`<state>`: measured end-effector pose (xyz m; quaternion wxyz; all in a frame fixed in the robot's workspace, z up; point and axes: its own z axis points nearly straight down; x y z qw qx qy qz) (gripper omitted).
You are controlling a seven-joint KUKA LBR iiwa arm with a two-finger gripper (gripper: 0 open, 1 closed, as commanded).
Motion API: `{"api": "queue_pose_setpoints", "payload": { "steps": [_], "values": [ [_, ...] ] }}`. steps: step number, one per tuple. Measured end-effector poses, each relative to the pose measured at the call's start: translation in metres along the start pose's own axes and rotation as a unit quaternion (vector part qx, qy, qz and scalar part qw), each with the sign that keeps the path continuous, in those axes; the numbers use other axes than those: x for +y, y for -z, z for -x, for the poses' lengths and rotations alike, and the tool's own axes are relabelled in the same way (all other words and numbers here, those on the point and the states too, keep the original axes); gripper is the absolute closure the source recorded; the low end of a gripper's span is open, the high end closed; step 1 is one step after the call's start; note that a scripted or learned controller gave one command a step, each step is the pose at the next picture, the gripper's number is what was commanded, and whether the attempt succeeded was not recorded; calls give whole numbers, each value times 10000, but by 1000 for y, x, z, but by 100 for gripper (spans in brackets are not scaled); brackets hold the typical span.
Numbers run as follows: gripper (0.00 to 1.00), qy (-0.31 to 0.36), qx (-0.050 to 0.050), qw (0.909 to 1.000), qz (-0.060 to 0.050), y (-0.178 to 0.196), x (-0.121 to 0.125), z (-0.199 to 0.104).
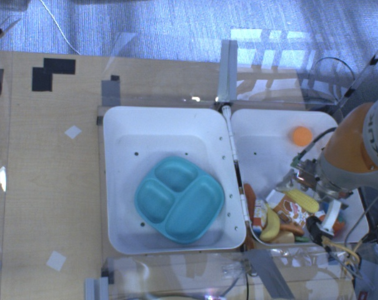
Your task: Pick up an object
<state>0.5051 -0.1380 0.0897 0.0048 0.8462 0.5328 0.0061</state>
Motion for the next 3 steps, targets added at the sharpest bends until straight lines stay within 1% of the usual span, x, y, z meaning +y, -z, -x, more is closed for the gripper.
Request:
{"api": "queue_pose_setpoints", "payload": {
  "steps": [1,2,3],
  "values": [
    [100,4,-4,10000,33,12,2,0],
    [100,103,-13,9999,-56,125,-38,-60],
    [100,-355,-23,9993,-66,120,-36,-102]
  ]
}}
